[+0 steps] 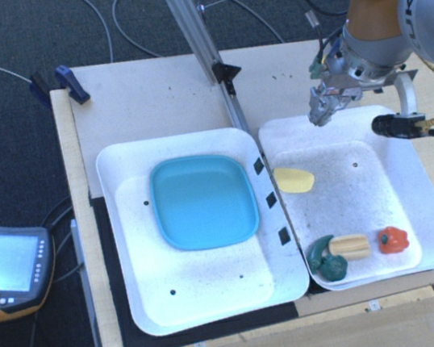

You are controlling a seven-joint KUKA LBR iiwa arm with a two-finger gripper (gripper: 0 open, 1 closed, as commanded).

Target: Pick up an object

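Overhead view of the counter [155, 88] with two white bins. I am holding the claw [323, 108] over the far rim of the right bin [412, 170], with the arm reaching in from the right. I cannot tell from this angle whether the claw is spread or pressed together; nothing is showing between its tips.

The candidates are all lying in the right bin. The yellow piece [294, 179] is resting near the bin's left wall, close to the divide, its long axis running roughly left to right. From the claw it is lying toward the near edge of the counter and slightly left; it is the nearest object. The other three are sitting in a row along the near wall, well apart from the claw: a green piece [327, 259], a tan stick [350, 247] touching it with its long axis left to right, and a red piece [392, 240] just beside the stick.

The left bin [131, 247] is carrying a blue plate [203, 201].

I am judging the yellow piece the shortest reach: forward, a little left, then down, with the jaws closing across its short width.
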